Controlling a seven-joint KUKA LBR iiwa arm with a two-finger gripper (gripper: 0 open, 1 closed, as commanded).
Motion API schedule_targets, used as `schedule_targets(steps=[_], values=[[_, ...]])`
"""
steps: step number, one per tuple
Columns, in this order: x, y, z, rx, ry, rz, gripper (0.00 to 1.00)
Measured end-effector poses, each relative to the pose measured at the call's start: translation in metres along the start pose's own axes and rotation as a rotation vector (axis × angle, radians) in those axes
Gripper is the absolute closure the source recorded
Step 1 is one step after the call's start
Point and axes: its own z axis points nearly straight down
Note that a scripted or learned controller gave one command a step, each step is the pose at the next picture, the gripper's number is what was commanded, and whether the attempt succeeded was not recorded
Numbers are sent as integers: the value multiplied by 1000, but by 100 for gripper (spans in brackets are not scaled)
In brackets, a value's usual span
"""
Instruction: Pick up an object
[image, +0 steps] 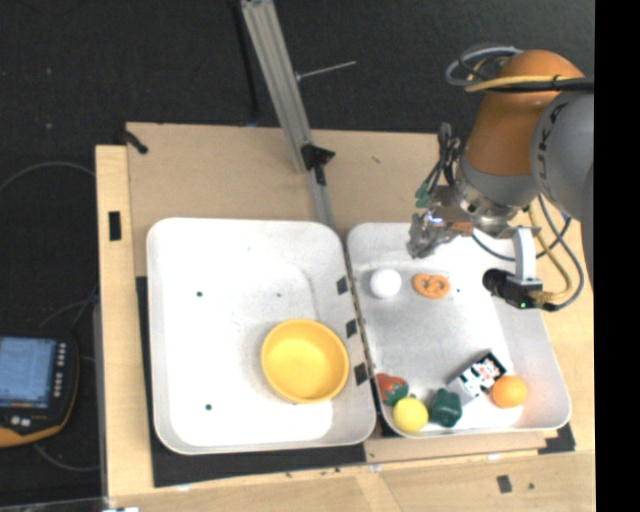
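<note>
Arm: the grey arm with its orange band is reaching in from the right and hanging over the far end of the right bin (520, 340).

Gripper: the gripper (428, 238) is hovering above the bin's upper-left part, nothing is showing between its fingers, and how far they are standing apart I cannot tell (the tips are blurring into dark clutter).

Nearest things: the orange pretzel-shaped piece (432, 286) is lying just below the gripper in the view, and the white ball (385, 283) is sitting just beside it, down and to the left.

Deciding relation: the orange piece is lying almost straight toward the near side of the bin from the fingertips, its long axis running roughly left to right, so I am judging that a short move that way and then a descent would be putting the fingers across its short side.

Other candidates: the orange ball (509, 391), the black-and-white block (480, 374), the dark green piece (445, 408), the yellow ball (410, 414) and a red-and-green piece (390, 385) are crowding the near edge, well apart from the gripper.

Left bin: the left bin (200, 260) is holding a yellow bowl (304, 360).

Progress: the pick is looking not yet made.
</note>
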Motion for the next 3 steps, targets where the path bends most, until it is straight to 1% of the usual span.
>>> schedule_targets(steps=[2,3], values=[[94,-26,-21,1,1,-1,100],[134,-41,-26,2,0,2,100]])
